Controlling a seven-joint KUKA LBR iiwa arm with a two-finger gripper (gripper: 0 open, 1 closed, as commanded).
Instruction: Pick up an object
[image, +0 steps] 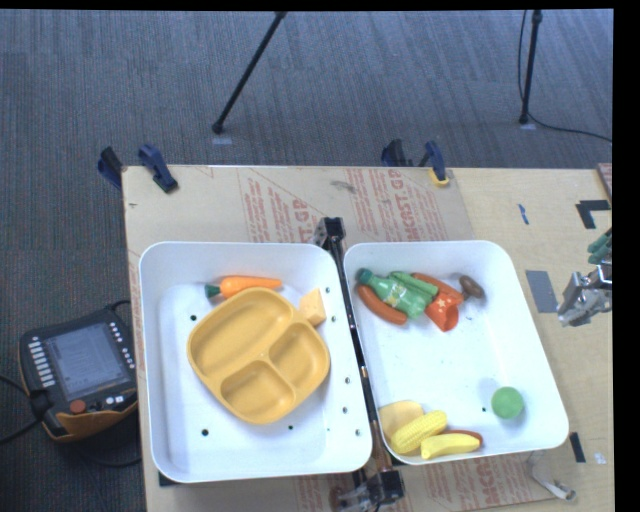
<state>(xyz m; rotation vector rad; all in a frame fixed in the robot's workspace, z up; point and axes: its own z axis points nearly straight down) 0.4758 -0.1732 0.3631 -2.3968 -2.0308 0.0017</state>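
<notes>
My gripper (584, 298) shows at the far right edge, over the bare bench outside the right bin (530, 330). In that bin's far part lie a green bottle (402, 288), an orange-red sausage (381, 305), a red pepper (443, 312) and a small brown piece (471, 289). A green ball (507, 402) rests near its front right corner. A corn cob (417, 431), a yellow round slice (400, 413) and a banana (451, 444) lie by its front wall. Nothing is between my gripper and the bench that I can make out.
The left bin (165, 400) holds a yellow divided plate (258, 353), a carrot (243, 285) and a cheese wedge (313, 306). Blue clamps (157, 166) grip the bench's far edge. A teach pendant (78, 370) lies on the floor at the left. Tape marks dot the bench at the right.
</notes>
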